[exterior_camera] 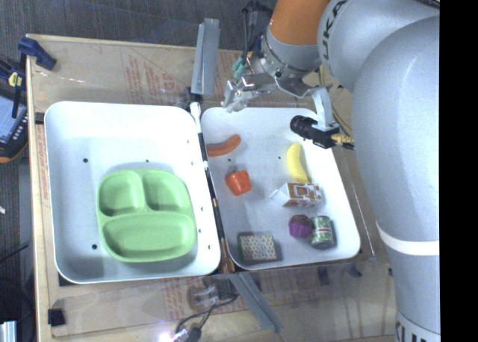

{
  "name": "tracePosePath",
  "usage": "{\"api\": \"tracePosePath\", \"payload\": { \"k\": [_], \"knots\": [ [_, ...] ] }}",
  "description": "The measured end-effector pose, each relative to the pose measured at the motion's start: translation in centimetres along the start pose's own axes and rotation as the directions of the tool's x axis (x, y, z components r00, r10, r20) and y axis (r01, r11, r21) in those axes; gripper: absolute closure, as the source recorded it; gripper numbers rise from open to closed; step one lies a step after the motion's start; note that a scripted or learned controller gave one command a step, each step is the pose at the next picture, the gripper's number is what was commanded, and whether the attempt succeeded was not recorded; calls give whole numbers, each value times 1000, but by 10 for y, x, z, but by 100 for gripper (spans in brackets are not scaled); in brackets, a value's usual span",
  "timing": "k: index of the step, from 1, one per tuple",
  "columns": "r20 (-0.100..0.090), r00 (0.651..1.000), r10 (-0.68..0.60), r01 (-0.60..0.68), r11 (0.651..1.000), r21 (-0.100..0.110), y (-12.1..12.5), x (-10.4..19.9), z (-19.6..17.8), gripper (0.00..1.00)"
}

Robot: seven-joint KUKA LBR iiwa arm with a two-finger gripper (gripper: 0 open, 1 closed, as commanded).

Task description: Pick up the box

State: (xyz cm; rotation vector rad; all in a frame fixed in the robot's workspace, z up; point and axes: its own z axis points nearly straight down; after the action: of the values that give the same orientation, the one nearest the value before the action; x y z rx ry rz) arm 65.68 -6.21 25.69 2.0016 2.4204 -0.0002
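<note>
Here my gripper (237, 92) hangs over the far rim of the right bin (345, 184); I cannot tell how it is set. The box (302, 194) lies well apart from it, toward the near side, just past the banana (296, 162).

In the right bin (347, 206), the box (302, 194) lies just below the banana (297, 161), right of the cup (238, 182), above the can (323, 231).

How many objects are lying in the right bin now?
6: sausage far left, orange cup, banana, carton, purple-and-green can, patterned box at near edge. The arm may hide more.
</note>
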Motion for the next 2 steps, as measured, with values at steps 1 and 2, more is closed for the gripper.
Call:
{"api": "tracePosePath", "payload": {
  "k": [1, 2],
  "knots": [
    [-1, 1000, -1, 1, 1000, 0, 0, 1, 0, 0],
    [-2, 1000, 27, -27, 1000, 2, -7, -34, 126, 0]
  ]
}}
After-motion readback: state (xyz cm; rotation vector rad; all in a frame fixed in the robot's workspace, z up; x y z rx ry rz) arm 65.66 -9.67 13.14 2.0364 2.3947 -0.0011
